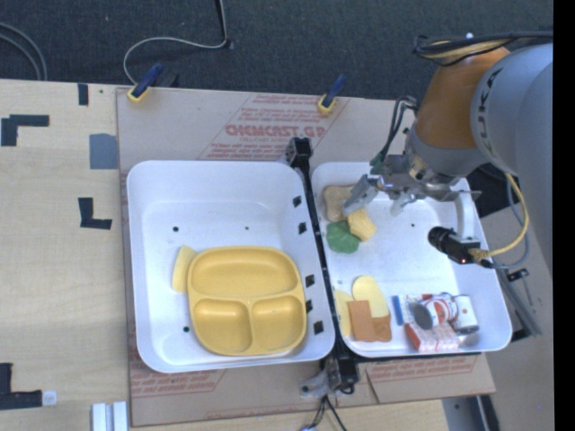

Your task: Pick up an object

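Note:
My gripper [375, 203] hangs over the far part of the right bin [490, 281], its two fingers spread apart and open, with nothing between them. Just under its left finger lie a yellow block [362, 225], a tan piece [335, 200] and a green round lump [341, 238], close to the bin's left wall. Nearer the front of the same bin are a yellow oval piece [367, 288], a brown block [368, 321], a small blue item [396, 308], a red and white can [437, 312] and a red and white packet [435, 336].
The left bin [180, 196] holds a yellow divided tray [247, 299] with a pale yellow piece [182, 268] beside its left edge. A black divider [310, 232] runs between the bins. The arm's black cable fitting [449, 242] overhangs the right bin's right side.

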Robot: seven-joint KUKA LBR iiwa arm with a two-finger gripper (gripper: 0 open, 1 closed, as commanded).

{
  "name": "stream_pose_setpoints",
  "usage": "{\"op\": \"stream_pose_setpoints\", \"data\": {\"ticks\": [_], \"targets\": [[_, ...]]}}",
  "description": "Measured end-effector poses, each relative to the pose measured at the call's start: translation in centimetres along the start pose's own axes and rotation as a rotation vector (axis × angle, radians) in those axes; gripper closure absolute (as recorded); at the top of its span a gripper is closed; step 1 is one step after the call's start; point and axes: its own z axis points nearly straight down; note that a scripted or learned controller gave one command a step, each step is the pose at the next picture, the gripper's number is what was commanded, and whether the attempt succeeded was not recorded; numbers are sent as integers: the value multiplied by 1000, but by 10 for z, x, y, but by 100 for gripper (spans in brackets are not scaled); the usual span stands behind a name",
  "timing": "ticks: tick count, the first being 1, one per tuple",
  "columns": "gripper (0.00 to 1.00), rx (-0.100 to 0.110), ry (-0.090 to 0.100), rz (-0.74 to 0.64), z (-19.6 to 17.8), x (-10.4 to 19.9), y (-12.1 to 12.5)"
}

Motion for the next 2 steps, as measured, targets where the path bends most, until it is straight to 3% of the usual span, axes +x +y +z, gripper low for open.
{"op": "stream_pose_setpoints", "data": {"ticks": [1, 2], "targets": [[0, 12, 2, 5, 94, -19, 4], [100, 13, 3, 3, 82, -18, 5]]}}
